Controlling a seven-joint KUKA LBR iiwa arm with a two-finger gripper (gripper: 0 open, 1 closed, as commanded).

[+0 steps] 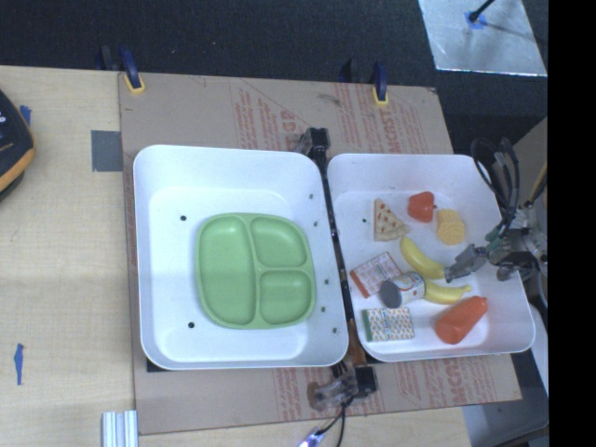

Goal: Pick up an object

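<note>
The right bin (358, 180) holds several toy foods: a pizza slice (388, 220), a red round fruit (421, 206), a yellow-orange fruit (451, 226), two bananas (421, 258) (446, 293), an orange-red carrot-like piece (461, 319), a grey can (395, 292), a red-and-white packet (375, 271) and a green patterned box (388, 324). My gripper (468, 263) reaches in low over the bin's right side. It is just right of the bananas and above the carrot-like piece. Nothing shows in its grasp.
The left bin (158, 184) carries a green divided plate (254, 270). Cables and arm hardware (507, 212) crowd the right bin's right wall. Clamps (379, 80) hold the cardboard at the back. A black and orange device (11, 142) lies at the far left.
</note>
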